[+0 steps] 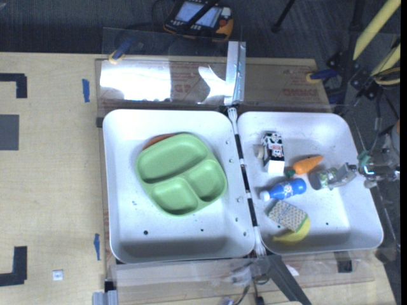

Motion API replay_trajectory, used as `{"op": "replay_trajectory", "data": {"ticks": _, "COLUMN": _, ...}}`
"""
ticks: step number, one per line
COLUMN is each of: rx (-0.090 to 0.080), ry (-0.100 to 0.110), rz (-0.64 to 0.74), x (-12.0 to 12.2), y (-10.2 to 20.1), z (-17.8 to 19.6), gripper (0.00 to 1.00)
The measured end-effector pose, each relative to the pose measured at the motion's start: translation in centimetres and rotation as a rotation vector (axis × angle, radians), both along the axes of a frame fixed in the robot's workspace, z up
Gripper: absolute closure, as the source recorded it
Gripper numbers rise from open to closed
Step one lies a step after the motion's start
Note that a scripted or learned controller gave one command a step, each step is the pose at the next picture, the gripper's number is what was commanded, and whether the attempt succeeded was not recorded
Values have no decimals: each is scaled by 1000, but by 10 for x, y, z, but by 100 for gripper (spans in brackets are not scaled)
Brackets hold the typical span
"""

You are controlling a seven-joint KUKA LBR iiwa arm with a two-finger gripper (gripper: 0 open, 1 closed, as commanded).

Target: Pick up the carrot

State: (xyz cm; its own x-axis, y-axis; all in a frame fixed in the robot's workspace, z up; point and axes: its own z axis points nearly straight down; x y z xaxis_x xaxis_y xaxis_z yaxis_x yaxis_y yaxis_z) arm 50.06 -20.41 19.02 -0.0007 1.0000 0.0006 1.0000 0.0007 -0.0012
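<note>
Closest to the lens, at the near edge of the right bin (362, 230), a yellow sponge (291, 221) with a speckled scouring face lies tilted. Farther back in that bin sits the carrot (306, 164), orange with a green tip, lying on the white floor between a black-and-white carton (273, 151) and a blue bottle (286, 189) with a white cap. Just right of the carrot, the gripper (332, 178) hangs low over the bin; whether its fingers are spread or pressed together cannot be told, and nothing is seen between them. The left bin (121, 189) holds a green divided plate (181, 173) with something orange peeking from under its far rim. Both bins rest on a pale wooden counter (44, 170) marked with black and blue tape. Print on the carton is too small to read. Beyond the counter, dark carpet bears a handheld controller (198, 18) with a lit screen.
</note>
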Motion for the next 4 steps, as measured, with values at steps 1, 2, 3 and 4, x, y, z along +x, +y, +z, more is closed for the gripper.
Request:
{"op": "replay_trajectory", "data": {"ticks": 1, "rx": -2, "ry": -3, "rz": -242, "x": 28, "y": 27, "z": 24, "gripper": 0}}
{"op": "replay_trajectory", "data": {"ticks": 2, "rx": -2, "ry": -2, "rz": -229, "x": 70, "y": 8, "z": -43, "gripper": 0}}
{"op": "replay_trajectory", "data": {"ticks": 3, "rx": 0, "ry": -4, "rz": 14, "x": 102, "y": 28, "z": -104, "gripper": 0}}
{"op": "replay_trajectory", "data": {"ticks": 4, "rx": -1, "ry": -4, "rz": -110, "x": 143, "y": 73, "z": -105, "gripper": 0}}
